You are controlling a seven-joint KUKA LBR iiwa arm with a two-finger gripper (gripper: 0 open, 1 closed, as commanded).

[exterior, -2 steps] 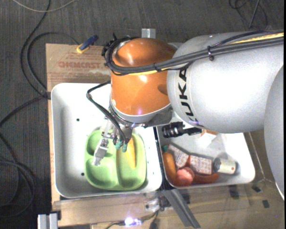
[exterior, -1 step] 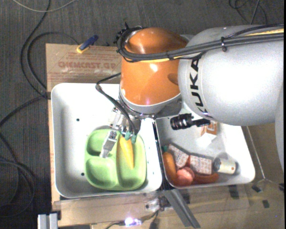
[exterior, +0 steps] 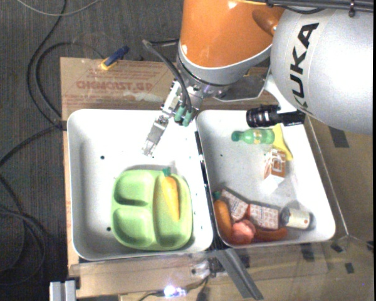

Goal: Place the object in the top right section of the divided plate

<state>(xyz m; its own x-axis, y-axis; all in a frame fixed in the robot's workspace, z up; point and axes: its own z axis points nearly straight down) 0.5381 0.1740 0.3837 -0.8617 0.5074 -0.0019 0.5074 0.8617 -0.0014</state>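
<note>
Pincer (exterior: pixel 151 144) hangs over the left bin (exterior: pixel 88 168), tilted; cannot tell how wide it stands, nothing seen in it. Corn cob (exterior: pixel 169 196) lies below it in the green plate's (exterior: pixel 135 221) long right section, likely dropped there, so placement looks off-target.

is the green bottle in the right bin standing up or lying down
Lying down. The green bottle rests on its side near the right bin's far wall, its length running left-right.
</note>
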